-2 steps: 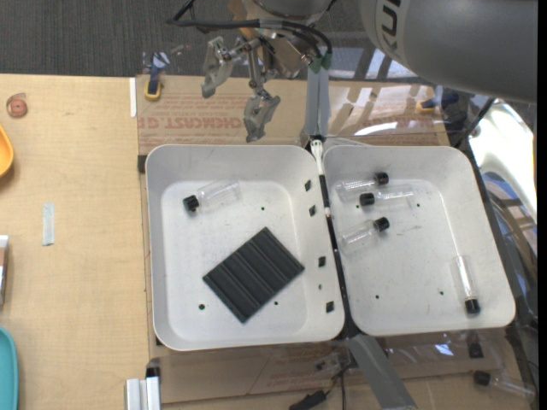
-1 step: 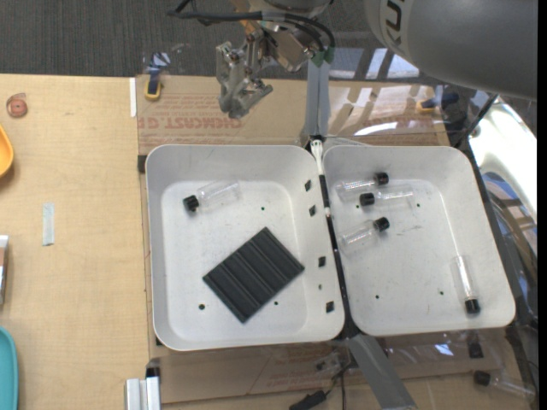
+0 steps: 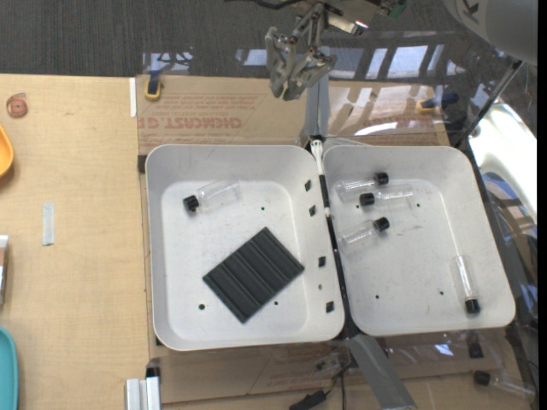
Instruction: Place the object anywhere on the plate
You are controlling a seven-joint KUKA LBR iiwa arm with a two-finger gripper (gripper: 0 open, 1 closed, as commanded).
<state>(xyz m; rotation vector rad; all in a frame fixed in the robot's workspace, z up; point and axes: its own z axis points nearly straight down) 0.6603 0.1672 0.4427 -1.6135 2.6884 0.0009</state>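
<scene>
black ribbed rectangular plate (image 3: 254, 273) lies slantwise in the left shallow white bin (image 3: 162, 229).
my gripper (image 3: 293, 73) hangs above the cardboard beyond both bins, fingers spread and holding nothing. one clear black-capped vial (image 3: 210, 196) lies in the left bin, up-left of the plate and apart from it; four more lie in the right shallow white bin (image 3: 487, 229).

Metallic grey pincer (image 3: 293, 79), black cables looped above it, pale grey rounded arm (image 3: 496, 7) bearing dark lettering
</scene>
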